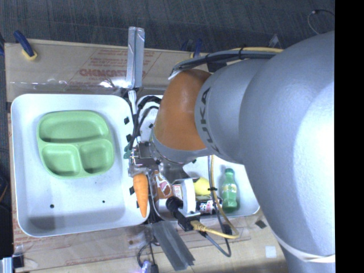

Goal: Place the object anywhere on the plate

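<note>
A green divided plate [74, 143] lies in the left white bin [68, 215], in its upper half. An orange carrot [141, 195] points down along the left edge of the right bin [248, 209], by the wall between the two bins. My gripper [136, 162] hangs directly above the carrot's upper end, under the orange wrist band. The arm's bulk hides how the gripper meets the carrot.
In the right bin a yellow fruit [201, 186], a green bottle [229, 189] and a small dark packet [206, 207] lie beside the carrot. The grey arm covers most of that bin. A grey metal post [135, 58] stands behind the bins.
</note>
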`<action>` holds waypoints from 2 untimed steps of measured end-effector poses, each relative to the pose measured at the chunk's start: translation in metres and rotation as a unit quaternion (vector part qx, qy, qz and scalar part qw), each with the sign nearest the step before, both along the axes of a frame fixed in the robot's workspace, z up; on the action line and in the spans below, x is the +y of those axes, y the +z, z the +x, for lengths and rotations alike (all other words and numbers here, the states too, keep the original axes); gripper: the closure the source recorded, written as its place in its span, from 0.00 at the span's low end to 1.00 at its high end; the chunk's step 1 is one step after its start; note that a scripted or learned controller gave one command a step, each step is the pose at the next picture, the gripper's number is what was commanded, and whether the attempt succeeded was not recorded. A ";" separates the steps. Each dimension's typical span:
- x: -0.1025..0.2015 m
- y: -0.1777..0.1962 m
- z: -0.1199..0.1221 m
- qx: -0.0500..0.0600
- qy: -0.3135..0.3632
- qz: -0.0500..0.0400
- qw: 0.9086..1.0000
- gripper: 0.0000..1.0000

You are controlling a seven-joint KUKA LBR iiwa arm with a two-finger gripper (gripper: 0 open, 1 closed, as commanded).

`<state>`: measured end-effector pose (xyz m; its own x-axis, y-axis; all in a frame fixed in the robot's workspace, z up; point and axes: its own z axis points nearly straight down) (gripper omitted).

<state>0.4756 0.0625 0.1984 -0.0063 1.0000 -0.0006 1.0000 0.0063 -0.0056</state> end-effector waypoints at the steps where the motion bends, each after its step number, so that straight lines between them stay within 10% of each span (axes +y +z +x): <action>1: 0.049 0.036 0.056 -0.001 0.038 0.000 0.999 1.00; 2: 0.049 0.036 0.056 -0.001 0.038 0.000 0.999 0.00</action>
<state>0.5311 0.1116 0.2344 -0.0819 0.9966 -0.0002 0.9966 0.0819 -0.0044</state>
